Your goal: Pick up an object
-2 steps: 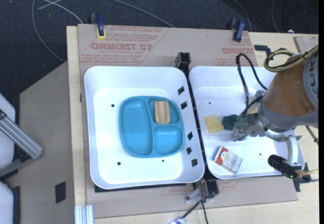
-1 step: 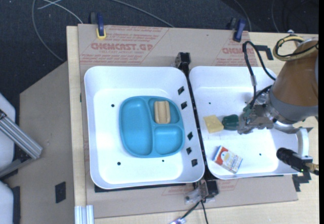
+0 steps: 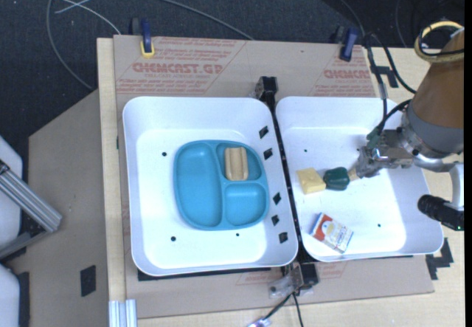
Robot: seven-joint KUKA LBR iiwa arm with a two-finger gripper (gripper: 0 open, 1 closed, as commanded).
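Dark green and rounded, the small object (image 3: 336, 179) lies on the floor of the right bin (image 3: 391, 241), near its middle and a little toward the divider between the bins. The gripper (image 3: 363, 168) sits just right of it, fingertips low at its right edge, seemingly touching it. Whether the fingers are spread or pressed together I cannot tell from this slant, and nothing shows the green object pinched between them.

Touching the green object on its left is a yellow block (image 3: 311, 181). Below and slightly left of it, well apart, lies a small white-and-red packet (image 3: 330, 232).

The likely trouble, as I judge it: the fingers meet the green object at its edge rather than straddling it, so closing could squeeze it out sideways or nudge it leftward into the yellow block, shifting both. Its rounded form would make a shallow pinch slip on lifting. A grasp that catches the yellow block as well could drop one of the pair.

Far left of the green object, in the left bin (image 3: 147, 133), a blue divided tray (image 3: 200, 193) holds a tan piece (image 3: 236, 163), out of harm's way.
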